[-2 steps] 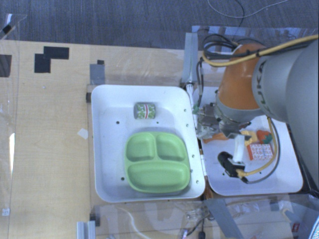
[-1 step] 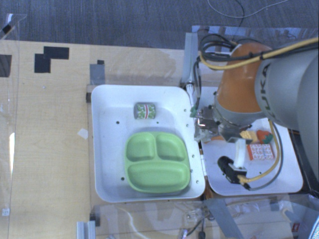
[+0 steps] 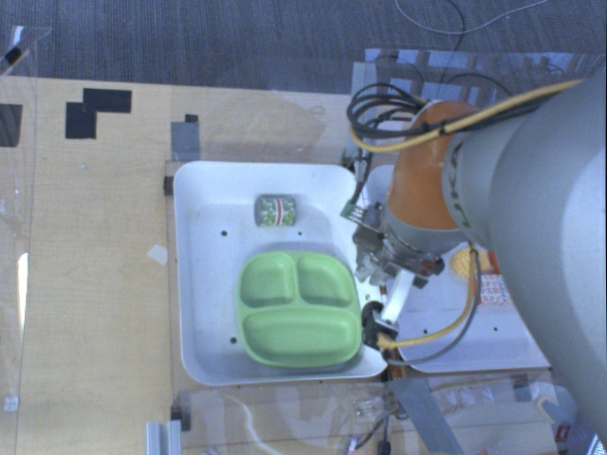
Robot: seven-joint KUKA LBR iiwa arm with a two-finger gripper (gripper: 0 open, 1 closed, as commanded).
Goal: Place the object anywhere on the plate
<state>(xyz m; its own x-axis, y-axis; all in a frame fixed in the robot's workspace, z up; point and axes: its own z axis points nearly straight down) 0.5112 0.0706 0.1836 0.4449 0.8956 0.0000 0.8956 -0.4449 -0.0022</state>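
The left white bin [image 3: 201, 254], smooth with rounded corners, holds a glossy green plastic plate [image 3: 299, 309] moulded into three compartments, and behind it, apart from the plate, a small can [image 3: 276, 210] on its side with a green patterned label. The gripper [image 3: 368, 256] hangs over the bin's right rim beside the plate; whether it is spread or pressed together cannot be told.

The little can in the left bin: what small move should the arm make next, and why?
Probably shift the gripper over above the can. It lies in the white bin beyond the green plate, not on it, while the gripper hangs by that bin's right wall.
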